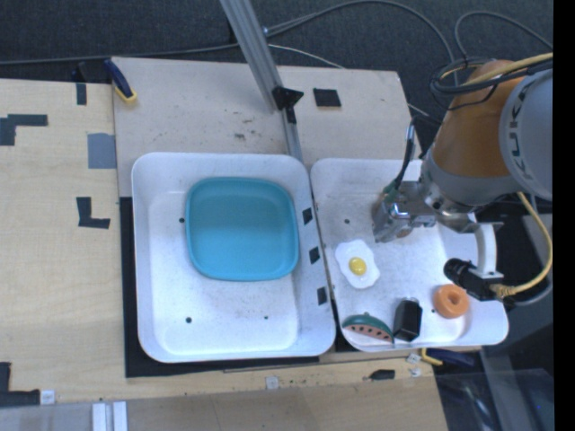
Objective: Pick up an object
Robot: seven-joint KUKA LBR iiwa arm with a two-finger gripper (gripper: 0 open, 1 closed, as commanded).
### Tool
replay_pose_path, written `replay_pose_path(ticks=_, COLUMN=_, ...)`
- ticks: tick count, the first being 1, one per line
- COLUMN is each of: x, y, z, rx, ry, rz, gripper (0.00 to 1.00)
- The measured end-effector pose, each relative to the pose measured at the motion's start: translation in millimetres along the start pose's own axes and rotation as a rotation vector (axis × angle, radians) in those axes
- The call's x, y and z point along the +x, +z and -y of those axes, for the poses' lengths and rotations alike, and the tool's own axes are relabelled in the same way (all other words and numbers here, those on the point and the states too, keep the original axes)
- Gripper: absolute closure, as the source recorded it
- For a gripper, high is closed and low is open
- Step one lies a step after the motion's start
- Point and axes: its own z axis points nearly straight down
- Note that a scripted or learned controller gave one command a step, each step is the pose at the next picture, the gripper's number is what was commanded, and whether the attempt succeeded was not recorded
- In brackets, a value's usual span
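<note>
**Pick not started: hand over right bin, nothing held**

Landmark: flat white-and-yellow fried-egg toy [358, 265], lying in the shallow white right bin [341, 182].

- Grey arm's hand [392, 219] sat just up and right of the egg, over bare bin floor. Couldn't tell whether it was open or closed; nothing visibly held.
- Judgement: task near zero. No object lifted; all candidates lay on the bin floor. Left to do: choose a target, descend, grip, lift.
- Candidates: egg nearest the hand. Small black block [408, 320] below and right of the egg. Red-and-green watermelon-slice toy [367, 329] below the egg, just beside the block. Orange ring-shaped toy [451, 301] right of the egg, well apart.
- Orientation: egg roughly round, no clear long axis, yolk up. Black block's long axis ran nearly up-down in view, slightly tilted. Watermelon slice ran roughly left-right.
- Blue rounded-square plastic plate [242, 228] lay left of the egg in the white left bin [148, 268].
</note>
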Motion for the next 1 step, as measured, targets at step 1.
replay_pose_path(ticks=1, x=57.6, y=6.9, z=10.5, rx=0.0, ry=-0.001, rz=0.0, gripper=1.0)
